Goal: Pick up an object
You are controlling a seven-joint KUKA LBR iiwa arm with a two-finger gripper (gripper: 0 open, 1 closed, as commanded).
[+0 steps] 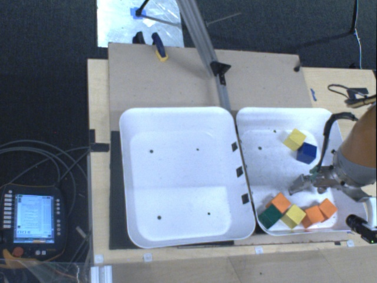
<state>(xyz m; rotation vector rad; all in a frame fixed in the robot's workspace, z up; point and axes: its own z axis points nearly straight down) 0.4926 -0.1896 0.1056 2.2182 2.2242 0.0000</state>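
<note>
**Operator:** Claw (pixel 297 184) first: from my screen I see it low over the right bin (pixel 253 158), reaching in from the right edge, its tip pointing left toward the middle of that bin. I can make out grey fingers at the tip, but whether they are spread or closed I cannot tell, and I see nothing between them.

**Second:** Where are the blocks?

**Operator:** All in the right bin. A yellow cube (pixel 294 138) sits toward the back, with a blue cube (pixel 306 152) touching it on the near-right side. Along the front wall I have a cluster: an orange cube (pixel 281 203), a dark green cube (pixel 270 217) just left and in front of it, a second yellow cube (pixel 293 216) beside the green one, and two more orange cubes (pixel 320 211) to the right, close together.

**Second:** How near is the claw to any of them?

**Operator:** It sits between the two groups, just above and right of the first orange cube, not touching it as far as I can see. The blue cube is behind it, apart.

**Second:** And the left bin?

**Operator:** Left bin (pixel 135 217) lies beside the right one, walls nearly touching. The grey arm (pixel 359 158) enters at the right edge.
</note>
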